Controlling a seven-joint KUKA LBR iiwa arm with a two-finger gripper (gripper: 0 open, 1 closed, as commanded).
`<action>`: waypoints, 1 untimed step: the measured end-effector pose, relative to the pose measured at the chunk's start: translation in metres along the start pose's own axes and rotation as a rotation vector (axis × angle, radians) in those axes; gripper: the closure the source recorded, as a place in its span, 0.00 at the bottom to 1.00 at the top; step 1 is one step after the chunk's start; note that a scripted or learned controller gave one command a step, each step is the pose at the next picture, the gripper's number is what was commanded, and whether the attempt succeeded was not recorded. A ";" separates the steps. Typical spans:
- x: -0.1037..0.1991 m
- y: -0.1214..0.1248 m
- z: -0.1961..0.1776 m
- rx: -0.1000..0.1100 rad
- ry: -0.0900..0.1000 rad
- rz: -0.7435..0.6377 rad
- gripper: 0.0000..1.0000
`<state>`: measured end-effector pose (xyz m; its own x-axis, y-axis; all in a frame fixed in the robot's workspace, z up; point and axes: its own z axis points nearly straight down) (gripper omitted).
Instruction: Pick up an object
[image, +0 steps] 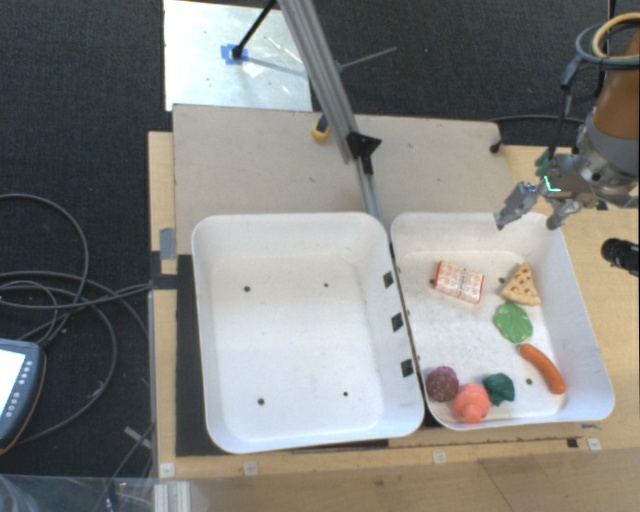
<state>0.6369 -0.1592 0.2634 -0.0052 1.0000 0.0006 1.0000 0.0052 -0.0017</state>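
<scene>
The jaws (534, 209) hang spread apart with nothing between them, above the far right corner of the right bin (585, 330), just over its far rim. The two grey fingers (513, 208) splay outward below the grey wrist, where a small green light glows; the orange band of the arm (620, 105) rises toward the upper right corner of the view.

Nearest below the jaws, in the far half of the right bin, lies a wedge like a pizza slice (521, 286) — tan with darker dots, close to the bin's right wall. To its left sits a flat pink-and-white waffle block (458, 282), rectangular, ribbed, slightly tilted. Nearer the front, just beneath the wedge, is a light green leafy lump (512, 322), and beside it, toward the front right corner, an orange sausage (542, 367) lies at a slant. Along the bin's front edge stand three small pieces in a row — a dark maroon ball (442, 383), a salmon-pink rounded piece (472, 402) touching it, and a dark teal crumpled piece (498, 388) just beside that.

The left bin (215, 260) adjoins the right one, both on the wooden desk (250, 150). A grey pole (330, 80) slants across the desk's far edge.
</scene>
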 end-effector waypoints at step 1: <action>0.000 0.001 -0.002 -0.003 -0.002 -0.002 0.00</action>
<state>0.6376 -0.1591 0.2655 -0.0069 1.0000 -0.0009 1.0000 0.0069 0.0014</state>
